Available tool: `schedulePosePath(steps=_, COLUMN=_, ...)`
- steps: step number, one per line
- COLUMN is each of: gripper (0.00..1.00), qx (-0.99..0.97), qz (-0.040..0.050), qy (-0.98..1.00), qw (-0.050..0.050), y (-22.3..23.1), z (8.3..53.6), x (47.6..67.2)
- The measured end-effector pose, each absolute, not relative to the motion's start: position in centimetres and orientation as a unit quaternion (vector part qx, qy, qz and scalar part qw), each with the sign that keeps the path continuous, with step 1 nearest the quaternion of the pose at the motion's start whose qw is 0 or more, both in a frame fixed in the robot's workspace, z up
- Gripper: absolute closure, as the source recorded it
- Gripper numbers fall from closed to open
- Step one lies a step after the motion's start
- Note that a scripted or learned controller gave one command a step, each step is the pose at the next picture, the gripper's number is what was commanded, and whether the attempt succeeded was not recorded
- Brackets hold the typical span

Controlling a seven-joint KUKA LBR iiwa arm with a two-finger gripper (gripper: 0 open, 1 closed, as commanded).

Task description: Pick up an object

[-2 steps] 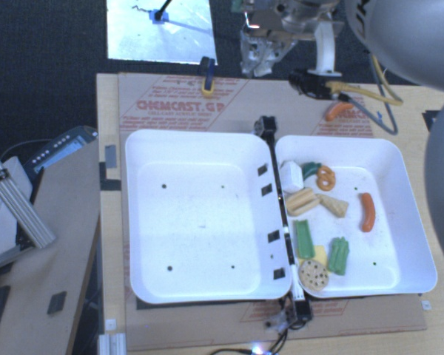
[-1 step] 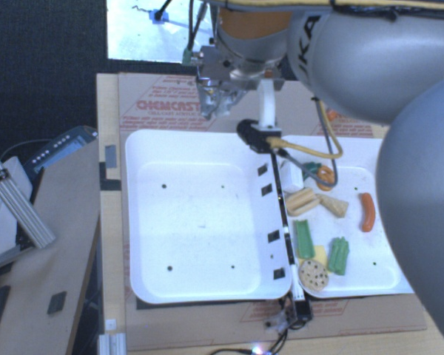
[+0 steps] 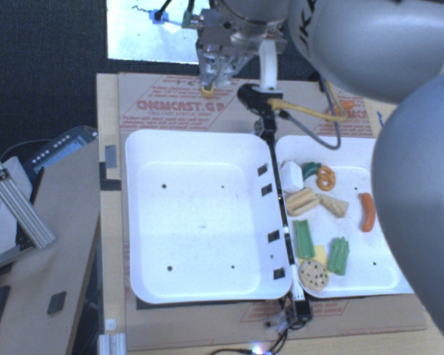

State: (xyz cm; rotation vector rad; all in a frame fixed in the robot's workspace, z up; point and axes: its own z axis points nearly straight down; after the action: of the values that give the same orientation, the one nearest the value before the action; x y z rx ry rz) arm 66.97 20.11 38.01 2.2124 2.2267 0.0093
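Observation:
My gripper hangs high over the cardboard just beyond the far rim of the left bin. A small yellow piece sits pinched at its fingertips, lifted off the bench. The right bin holds toy food: a white piece, a pretzel, a tan bread stick, a tan wedge, a red sausage, two green pieces and a round cracker.
The grey arm covers the top right and the right bin's far right side. A black divider with a cable runs between the bins. A grey device and a metal rail lie left of the bench.

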Motion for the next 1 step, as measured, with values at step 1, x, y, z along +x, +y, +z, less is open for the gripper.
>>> schedulePosePath(steps=1, gripper=1.00, qx=0.705, qz=-0.0023, qy=0.710, qw=-0.002, y=23.61, z=28.54, x=66.60)
